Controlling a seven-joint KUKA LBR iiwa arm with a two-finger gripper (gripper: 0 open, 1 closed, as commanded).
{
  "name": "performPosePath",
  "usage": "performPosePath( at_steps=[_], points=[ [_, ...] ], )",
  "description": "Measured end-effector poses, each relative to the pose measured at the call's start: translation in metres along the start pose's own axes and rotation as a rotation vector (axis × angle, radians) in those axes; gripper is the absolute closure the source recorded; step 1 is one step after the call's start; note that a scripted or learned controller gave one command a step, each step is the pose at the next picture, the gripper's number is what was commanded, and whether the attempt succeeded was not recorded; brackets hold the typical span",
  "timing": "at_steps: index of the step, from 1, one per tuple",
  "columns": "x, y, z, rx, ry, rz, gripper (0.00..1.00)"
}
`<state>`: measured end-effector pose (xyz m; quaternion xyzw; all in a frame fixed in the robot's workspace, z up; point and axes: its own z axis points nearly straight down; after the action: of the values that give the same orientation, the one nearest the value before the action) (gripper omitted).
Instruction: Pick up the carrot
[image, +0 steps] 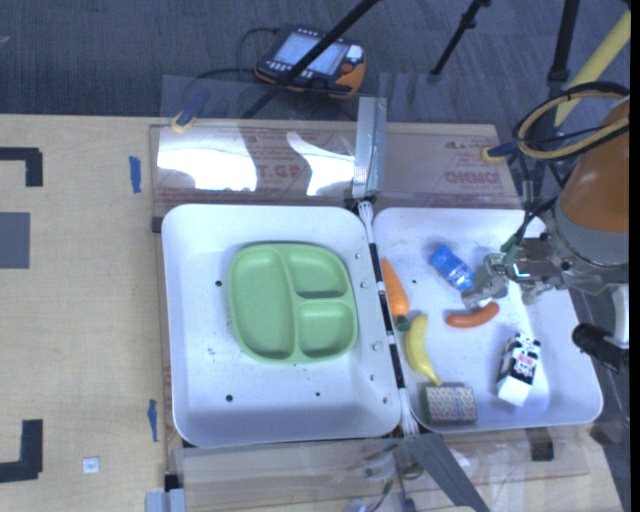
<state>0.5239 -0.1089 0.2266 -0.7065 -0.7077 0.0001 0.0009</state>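
Two shallow white bins are sitting side by side on the light wooden desk (80, 330), seen from above at a slant. The left bin (190, 250) is holding a green divided plate (293, 301) with three compartments, lying flat near its middle. The right bin (560, 390) is holding the loose items. The carrot (396, 290) is lying along the right bin's left wall, just beside the divider between the bins, its green end pointing toward the near side. A yellow banana (420, 349) is lying just below the carrot, nearly touching its green tip. A small rectangular sponge-like block (450, 403) is resting near the banana's lower end, at the bin's near edge. A blue bottle (451, 268) is lying tilted toward the bin's far side, and a red sausage (471, 317) is lying just below it. A black-and-white carton (519, 370) is lying further right.

The grey arm with its orange band (598, 195) is reaching in from the right, and the pincer (492, 285) is hanging low over the right bin, between the blue bottle and the red sausage and well apart from the carrot. Whether its tips are spread or pressed together cannot be told. A handheld controller (308, 62) is lying beyond the bins.
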Motion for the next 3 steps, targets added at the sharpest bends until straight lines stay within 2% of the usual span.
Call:
performPosePath(
  at_steps=[1, 2, 3],
  points=[
    [0.053, 0.027, 0.042, 0.001, 0.000, 0.078, 0.00],
    [0.106, 0.036, 0.042, -0.002, -0.001, 0.014, 0.00],
    [0.124, 0.035, 0.042, -0.001, 0.000, -0.044, 0.00]
  ],
)
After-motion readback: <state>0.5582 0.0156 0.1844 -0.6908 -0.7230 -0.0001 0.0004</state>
